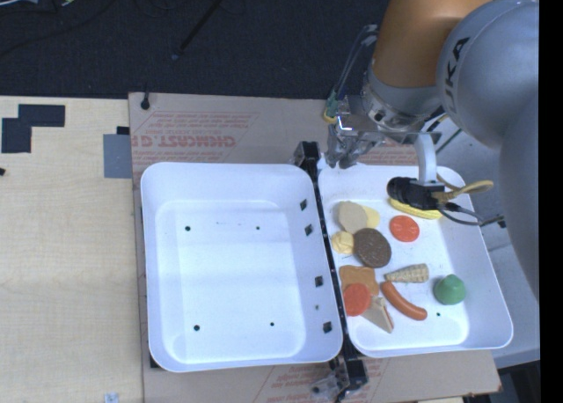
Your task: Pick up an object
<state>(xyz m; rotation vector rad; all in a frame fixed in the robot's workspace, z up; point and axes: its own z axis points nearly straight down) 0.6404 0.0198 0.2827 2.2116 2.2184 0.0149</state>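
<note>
Camera view: toy foods crowd the right bin (479, 326) on the desk, among them a sausage (404, 301), a green ball (450, 289), a brown disc (372, 248) and a red tomato slice (405, 229). The left bin (176, 340) sits beside it. Farther back, the jaws (341, 157) hover over the right bin's far rim, their state impossible to tell.

The gripper (345, 148) hangs over the back left corner of the right bin (484, 322). The left bin (167, 216) lies to its left, touching the right bin along a shared edge. Nearer the camera than the jaws, a cluster of toy foods (374, 265) lies in the right bin; a banana (422, 208) lies to their right.
</note>
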